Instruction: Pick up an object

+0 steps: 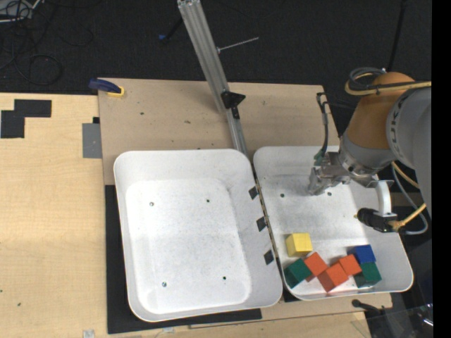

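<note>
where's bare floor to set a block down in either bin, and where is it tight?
Left bin: floor bare from wall to wall. Right bin: a free patch between the gripper at the far end and the yellow block. Crowded along its near wall, where green, orange and blue blocks cluster.

My arm (412, 129) is a thick grey tube with a rounded orange band (370, 125) above the wrist. A grey cable loops over the top of the orange part, and a thin dark cable runs down beside it. My fingers (320, 183) are small, pale-grey metal, hanging from a compact grey wrist block.
</note>
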Controlling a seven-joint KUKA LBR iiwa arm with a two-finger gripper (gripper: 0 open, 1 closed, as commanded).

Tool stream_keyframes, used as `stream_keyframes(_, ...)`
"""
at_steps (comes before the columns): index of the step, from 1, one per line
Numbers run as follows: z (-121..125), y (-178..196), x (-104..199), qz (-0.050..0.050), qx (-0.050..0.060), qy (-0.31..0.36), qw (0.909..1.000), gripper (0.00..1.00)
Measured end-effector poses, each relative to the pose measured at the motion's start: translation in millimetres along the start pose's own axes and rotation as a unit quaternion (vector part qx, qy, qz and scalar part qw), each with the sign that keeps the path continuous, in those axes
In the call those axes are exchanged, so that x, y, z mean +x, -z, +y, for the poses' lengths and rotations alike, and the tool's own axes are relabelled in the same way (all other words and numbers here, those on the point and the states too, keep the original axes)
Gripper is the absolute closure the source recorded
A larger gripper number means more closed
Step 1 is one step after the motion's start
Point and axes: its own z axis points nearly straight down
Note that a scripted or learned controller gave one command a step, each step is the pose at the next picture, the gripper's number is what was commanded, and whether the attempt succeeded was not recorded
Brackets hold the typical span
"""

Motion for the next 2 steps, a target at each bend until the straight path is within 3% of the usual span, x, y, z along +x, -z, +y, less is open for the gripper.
stream_keyframes(2, -6.5, 101.6, -4.9, -0.001, -0.003, -0.001, 1.0000, 1.00)
